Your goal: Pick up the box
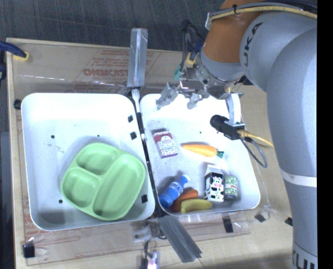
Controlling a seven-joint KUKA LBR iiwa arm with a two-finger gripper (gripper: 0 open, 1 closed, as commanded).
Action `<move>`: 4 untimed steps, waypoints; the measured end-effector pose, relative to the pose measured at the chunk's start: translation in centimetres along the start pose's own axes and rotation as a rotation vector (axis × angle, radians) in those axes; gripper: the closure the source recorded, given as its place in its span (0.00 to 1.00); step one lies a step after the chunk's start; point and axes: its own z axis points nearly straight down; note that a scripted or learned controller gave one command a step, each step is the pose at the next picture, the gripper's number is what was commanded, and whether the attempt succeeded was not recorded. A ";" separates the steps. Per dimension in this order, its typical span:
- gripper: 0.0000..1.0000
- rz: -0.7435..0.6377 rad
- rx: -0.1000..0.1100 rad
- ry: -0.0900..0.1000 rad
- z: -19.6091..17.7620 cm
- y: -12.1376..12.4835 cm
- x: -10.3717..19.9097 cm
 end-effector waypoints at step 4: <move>0.00 0.256 0.001 0.001 14.9 -3.4 -2.3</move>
